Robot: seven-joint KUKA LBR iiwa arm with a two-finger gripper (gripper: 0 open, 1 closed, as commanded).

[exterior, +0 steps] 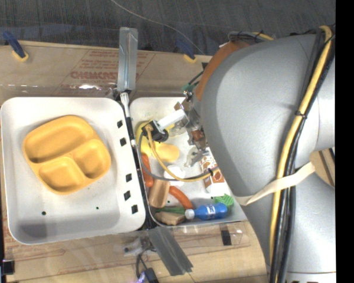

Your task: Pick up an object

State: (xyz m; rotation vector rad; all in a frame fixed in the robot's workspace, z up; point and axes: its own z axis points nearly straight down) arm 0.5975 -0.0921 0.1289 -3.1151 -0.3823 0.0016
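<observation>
Camera view: grey arm (265,117) reaches in from the right, covering most of the right bin (143,108). Claw (192,137) sits low in that bin, over the clutter; can't tell its state. Right bin's near end holds a blue bottle (212,211), orange carrot-like piece (180,197), copper cup (158,192), yellow piece (167,153). Left bin (23,217) holds a yellow divided tray (66,153), toward the worktop's left edge.

Arm (265,117) over right bin (143,108); yellow tray (66,153) left.
</observation>
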